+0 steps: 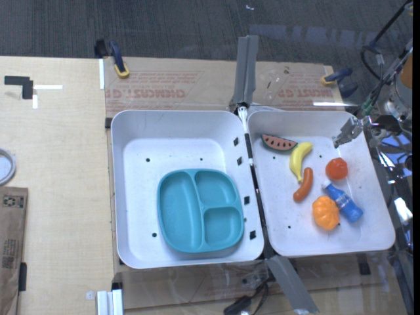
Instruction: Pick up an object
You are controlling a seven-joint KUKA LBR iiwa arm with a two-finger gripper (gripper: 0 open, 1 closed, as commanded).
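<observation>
Teal divided plate (200,210) in the lower left bin; toys wait in the right bin.
The pincer (346,134) hovers at the upper right, its state impossible to tell. The tomato (336,168) just below looks light, smooth and rigid; a grip across its middle seems safest.

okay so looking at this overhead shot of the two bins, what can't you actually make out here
- Gripper: small and dark at the right bin's far right corner; whether its fingers are open or shut is unreadable.
- Arm: mostly cut off by the right edge.
- Blue bottle: partly covered by the orange pumpkin-like toy; label too small.
- Cardboard lettering: upside down, partly hidden behind the bins.
</observation>
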